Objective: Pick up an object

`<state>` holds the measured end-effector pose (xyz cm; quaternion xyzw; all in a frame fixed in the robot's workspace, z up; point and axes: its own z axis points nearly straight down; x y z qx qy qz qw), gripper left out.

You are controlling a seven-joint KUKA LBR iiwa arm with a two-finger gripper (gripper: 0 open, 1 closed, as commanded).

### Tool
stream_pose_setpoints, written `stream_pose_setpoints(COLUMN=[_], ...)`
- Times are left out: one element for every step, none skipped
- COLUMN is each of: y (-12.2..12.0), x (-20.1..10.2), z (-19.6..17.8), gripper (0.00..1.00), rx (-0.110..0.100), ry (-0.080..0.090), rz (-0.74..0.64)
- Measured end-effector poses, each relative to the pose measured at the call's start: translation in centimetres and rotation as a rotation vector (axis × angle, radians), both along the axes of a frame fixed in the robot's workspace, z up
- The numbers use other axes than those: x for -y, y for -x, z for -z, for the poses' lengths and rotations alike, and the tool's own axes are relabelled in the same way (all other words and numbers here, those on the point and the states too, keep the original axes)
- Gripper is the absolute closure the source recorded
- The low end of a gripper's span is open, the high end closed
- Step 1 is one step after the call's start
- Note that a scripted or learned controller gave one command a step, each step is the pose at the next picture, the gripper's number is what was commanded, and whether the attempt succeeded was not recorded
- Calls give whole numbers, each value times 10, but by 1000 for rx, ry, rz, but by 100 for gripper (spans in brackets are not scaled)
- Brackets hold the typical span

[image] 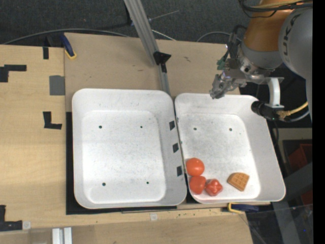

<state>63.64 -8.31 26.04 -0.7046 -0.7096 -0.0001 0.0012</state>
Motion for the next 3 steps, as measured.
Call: stream_pose_setpoints(y=[7,15,26], x=[-56,-105,-163], z=[-4,13,15], gripper=[100,100,100], rx=[0,-2,-2], ry=[0,1,1], rz=[0,1,0])
